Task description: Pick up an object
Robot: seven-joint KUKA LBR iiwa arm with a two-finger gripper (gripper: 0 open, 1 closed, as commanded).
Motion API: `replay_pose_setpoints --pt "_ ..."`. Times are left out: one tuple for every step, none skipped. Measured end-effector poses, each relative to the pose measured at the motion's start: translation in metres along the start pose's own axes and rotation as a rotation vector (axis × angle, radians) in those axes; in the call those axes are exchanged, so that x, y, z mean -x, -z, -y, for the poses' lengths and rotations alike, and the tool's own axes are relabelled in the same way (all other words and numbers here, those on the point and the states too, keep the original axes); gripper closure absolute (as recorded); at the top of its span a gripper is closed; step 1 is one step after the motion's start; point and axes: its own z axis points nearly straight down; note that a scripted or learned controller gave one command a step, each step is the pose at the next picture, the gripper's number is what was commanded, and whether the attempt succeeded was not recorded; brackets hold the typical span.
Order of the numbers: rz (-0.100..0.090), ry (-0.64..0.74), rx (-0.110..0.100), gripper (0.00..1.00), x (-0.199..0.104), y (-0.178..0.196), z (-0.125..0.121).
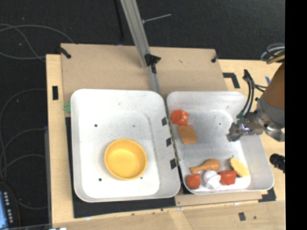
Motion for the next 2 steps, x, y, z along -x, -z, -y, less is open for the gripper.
replay_pose_setpoints --pt "0.0 0.001 0.001 1.0 0.001 0.064 0.001" --pt "-0.004 0.005 -0.005 1.0 -0.043 0.069 -0.021"
